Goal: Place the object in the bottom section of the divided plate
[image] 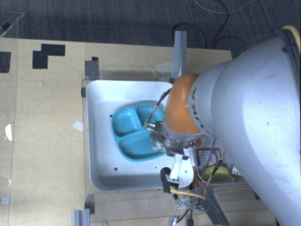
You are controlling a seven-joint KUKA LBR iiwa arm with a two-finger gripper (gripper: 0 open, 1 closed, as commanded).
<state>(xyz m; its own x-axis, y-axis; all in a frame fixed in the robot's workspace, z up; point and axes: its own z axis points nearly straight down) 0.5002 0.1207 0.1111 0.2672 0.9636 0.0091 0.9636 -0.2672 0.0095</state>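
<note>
Hand (161, 138) over blue divided plate's (131, 126) right edge in left bin (94, 126), grip state unreadable; yellow thing (221, 173), probably the object, lies right of that bin, so pickup looks pending: next, reach right and grasp.

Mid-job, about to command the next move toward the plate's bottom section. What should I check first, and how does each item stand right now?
1. Plate flat in left bin: ok.
2. Bottom section bare where visible: ok. Its right end lies under the arm: cannot tell.
3. Object in claw: cannot tell.
4. Claw over bottom section: cannot tell; the arm hangs over the plate's right edge.
5. Banana off the plate, right of it: ok.
</note>
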